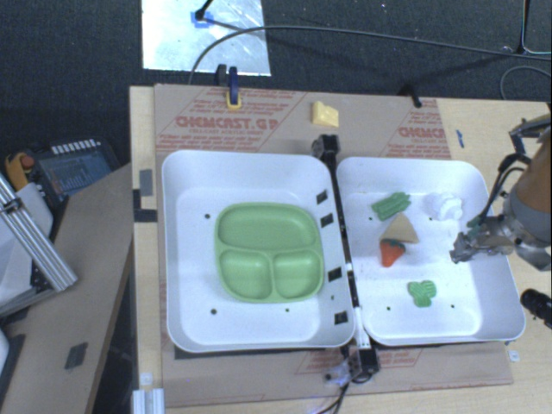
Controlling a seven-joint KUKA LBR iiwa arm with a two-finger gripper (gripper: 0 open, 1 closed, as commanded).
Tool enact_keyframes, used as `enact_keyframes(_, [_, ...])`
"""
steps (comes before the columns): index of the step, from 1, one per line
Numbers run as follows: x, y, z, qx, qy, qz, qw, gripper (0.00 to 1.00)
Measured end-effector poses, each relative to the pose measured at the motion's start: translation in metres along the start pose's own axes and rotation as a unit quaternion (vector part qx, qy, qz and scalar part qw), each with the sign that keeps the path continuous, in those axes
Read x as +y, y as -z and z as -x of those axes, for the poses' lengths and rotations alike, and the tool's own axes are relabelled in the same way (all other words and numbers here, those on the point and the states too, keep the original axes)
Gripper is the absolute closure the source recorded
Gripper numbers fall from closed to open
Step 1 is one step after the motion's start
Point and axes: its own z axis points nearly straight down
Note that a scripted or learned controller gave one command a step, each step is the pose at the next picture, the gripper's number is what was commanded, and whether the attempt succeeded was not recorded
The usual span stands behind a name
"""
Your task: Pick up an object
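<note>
We looked down at a tabletop (112,231) carrying two shallow white bins side by side on a sheet of printed cardboard (259,119). The left bin (185,197) held a pale green divided tray (263,251) with three compartments, lying flat near the middle. The right bin (466,317) held several small things: a green toy vegetable (391,204) toward the far side, a white object (445,205) just to its right, a tan wedge (401,228) nearer the centre, a red strawberry-like toy (392,252) touching the wedge's near edge, and a second green piece (422,292) closer to us. The arm (530,205) reached in from the right, and its claw (464,246) hovered low over the right side of that bin, apart from all the objects. We could not tell whether the claw was apart or together, since it looked small and blurred. A yellow block (325,114) sat on the cardboard beyond the bins.
</note>
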Motion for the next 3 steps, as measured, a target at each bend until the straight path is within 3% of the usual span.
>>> enact_keyframes(1, [0.010,0.059,0.004,-0.001,0.000,0.001,1.0000,1.00])
enact_keyframes(2, [0.012,0.083,0.004,0.000,0.000,0.000,1.0000,1.00])
enact_keyframes(3, [0.037,0.082,-0.055,0.001,0.003,-0.001,1.0000,1.00])
